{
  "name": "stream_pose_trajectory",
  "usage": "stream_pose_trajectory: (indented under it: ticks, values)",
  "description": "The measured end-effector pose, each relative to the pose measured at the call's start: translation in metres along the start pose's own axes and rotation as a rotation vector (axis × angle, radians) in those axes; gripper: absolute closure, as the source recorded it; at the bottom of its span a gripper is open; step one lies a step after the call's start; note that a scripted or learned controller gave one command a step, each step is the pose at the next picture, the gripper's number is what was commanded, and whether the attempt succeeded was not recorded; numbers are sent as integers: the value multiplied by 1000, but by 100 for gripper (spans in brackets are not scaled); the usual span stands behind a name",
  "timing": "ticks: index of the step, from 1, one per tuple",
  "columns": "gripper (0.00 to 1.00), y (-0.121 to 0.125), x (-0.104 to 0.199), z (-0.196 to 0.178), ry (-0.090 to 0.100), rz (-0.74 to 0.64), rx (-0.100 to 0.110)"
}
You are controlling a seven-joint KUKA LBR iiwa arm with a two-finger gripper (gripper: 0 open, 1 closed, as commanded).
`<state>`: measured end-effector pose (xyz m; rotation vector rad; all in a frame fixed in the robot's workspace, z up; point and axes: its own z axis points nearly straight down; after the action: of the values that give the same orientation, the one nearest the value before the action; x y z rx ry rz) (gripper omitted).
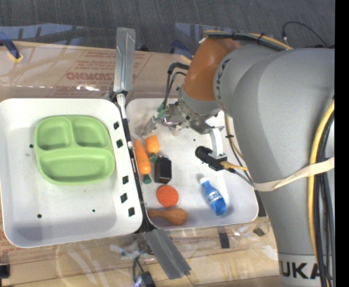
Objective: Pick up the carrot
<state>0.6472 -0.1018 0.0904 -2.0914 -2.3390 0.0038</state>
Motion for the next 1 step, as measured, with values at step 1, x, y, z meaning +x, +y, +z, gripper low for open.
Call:
stream_pose_trajectory:
  ticks: [1]
  values:
    - [100,1,1,-11,1,-5,-1]
